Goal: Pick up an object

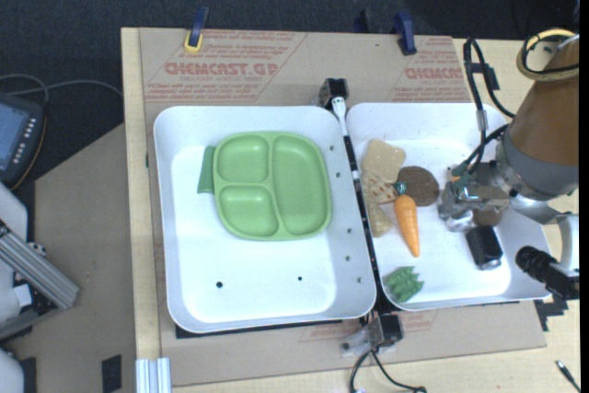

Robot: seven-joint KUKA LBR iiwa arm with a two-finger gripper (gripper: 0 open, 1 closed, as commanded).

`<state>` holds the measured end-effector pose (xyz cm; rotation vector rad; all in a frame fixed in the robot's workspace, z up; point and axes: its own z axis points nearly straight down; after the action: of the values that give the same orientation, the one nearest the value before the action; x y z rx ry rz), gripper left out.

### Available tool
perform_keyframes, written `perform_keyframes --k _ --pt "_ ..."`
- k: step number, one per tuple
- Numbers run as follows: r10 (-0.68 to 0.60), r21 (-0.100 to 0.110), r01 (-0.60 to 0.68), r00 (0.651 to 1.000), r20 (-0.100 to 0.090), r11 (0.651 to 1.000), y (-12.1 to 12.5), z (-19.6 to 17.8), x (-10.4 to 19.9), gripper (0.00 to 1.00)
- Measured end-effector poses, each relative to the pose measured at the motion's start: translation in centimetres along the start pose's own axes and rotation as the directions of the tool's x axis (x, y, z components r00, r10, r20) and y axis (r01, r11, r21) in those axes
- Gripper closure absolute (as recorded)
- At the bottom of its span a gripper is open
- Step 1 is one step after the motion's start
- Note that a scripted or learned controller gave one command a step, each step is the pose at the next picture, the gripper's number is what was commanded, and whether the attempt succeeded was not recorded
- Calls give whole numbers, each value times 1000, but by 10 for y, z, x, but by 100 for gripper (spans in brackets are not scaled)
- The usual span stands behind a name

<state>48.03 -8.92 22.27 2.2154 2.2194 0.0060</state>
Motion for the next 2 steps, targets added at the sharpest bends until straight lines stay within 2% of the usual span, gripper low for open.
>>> perform_keyframes --k 1,2 --pt "1 4 -1 1000 0 1000 1 -2 0 100" --pt "-5 4 5 1000 -2 1000 27 -1 51 100"
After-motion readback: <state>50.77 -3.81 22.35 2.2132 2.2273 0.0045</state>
